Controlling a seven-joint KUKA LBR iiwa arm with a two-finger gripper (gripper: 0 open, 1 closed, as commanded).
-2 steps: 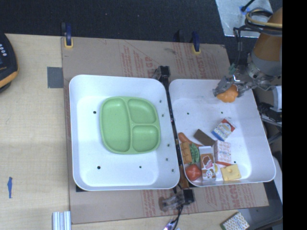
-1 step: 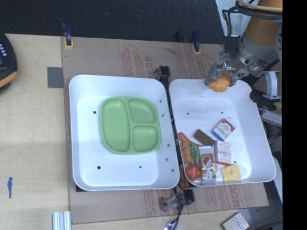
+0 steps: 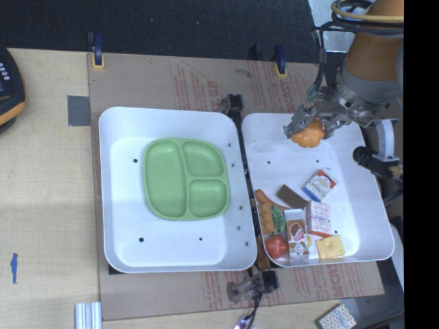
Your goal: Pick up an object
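Note:
My gripper [image 3: 310, 130] hangs over the far part of the right bin [image 3: 363, 204], its fingers shut on an orange, roundish object [image 3: 308, 137] that shows between and below them. The orange object sits above the bin floor near the back wall. Further down the same bin lie several small items: a blue-and-red packet [image 3: 319, 185], a dark brown bar [image 3: 291, 197], a red-and-white box [image 3: 318, 218], a yellow cheese block [image 3: 331, 247], a red tomato [image 3: 276, 245], a carrot [image 3: 263, 208] and a picture card [image 3: 297, 235].
The left bin [image 3: 123, 184] holds a green divided plate [image 3: 186, 178]. The arm's grey body with its orange band [image 3: 374, 40] stands over the right bin's far right corner. Clamps [image 3: 97, 50] pin the cardboard at the back edge. A dark device [image 3: 8, 88] lies at far left.

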